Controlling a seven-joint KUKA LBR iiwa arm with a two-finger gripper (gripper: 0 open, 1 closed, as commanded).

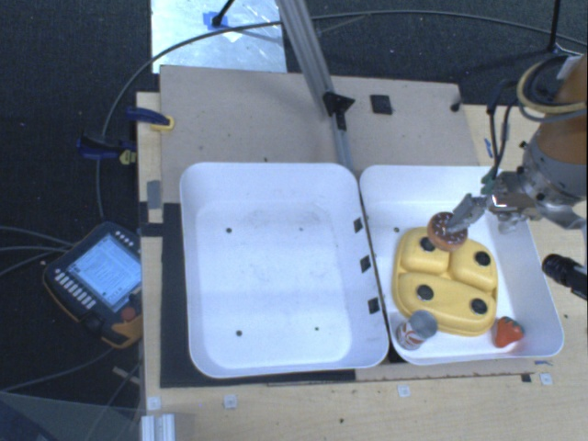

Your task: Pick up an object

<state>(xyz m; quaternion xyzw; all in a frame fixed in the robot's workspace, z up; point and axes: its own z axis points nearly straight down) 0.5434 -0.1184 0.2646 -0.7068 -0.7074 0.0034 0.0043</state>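
Observation:
In the right bin point(542, 283) lies a large yellow block point(447, 283) with several black dots on top. A small brown and pink ring point(447, 231) sits at the block's far edge. My gripper point(465, 213) reaches in from the right and ends right at this ring, touching or nearly touching it; whether it grips the ring is unclear. A small grey-topped can point(419, 327) stands at the bin's near left corner. A red-orange piece point(506, 333) lies at the near right corner.
The left bin point(197, 246) adjoins the right one along a shared middle rim. A slanted grey pole point(308, 44) crosses above the bench's far side. A teach pendant point(96, 278) and cables lie left of the bench.

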